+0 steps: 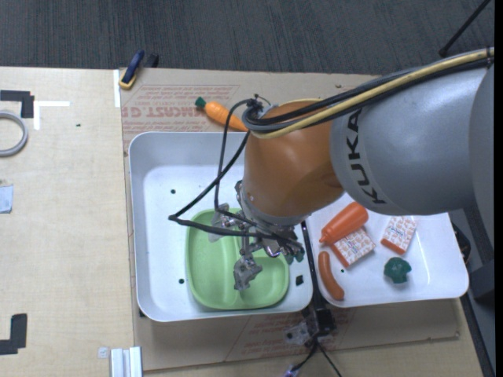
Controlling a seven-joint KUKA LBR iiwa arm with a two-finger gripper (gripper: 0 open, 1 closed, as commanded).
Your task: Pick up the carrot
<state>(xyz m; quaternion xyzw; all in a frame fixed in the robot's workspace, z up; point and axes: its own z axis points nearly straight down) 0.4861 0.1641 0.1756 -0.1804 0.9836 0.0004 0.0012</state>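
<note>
The carrot [221, 114] lay outside both bins, on the cardboard sheet [174, 104] just beyond the far rim of the left bin [149, 210]. Its green top pointed left and its orange body ran right, where the arm hid its tip. Nothing touched it.

The gripper [247, 275] hung well nearer, over the green plate [206, 269] that sat in the near part of the left bin. It looked closed or nearly so, but whether its fingers were together or apart could not be told from above; no object showed between them. The arm's orange band [287, 163] and grey body covered the far right corner of that bin and much of the right bin [440, 277].

In the right bin, an orange bottle [343, 221] lay tilted near the divider, with a red-and-white packet [353, 247] just beside it and a second packet [399, 233] further right. A sausage [330, 275] lay along the near-left side, and a small green broccoli-like piece [398, 269] sat near the right.

A blue marker [132, 67] rested on the bench at the far left of the cardboard.
</note>
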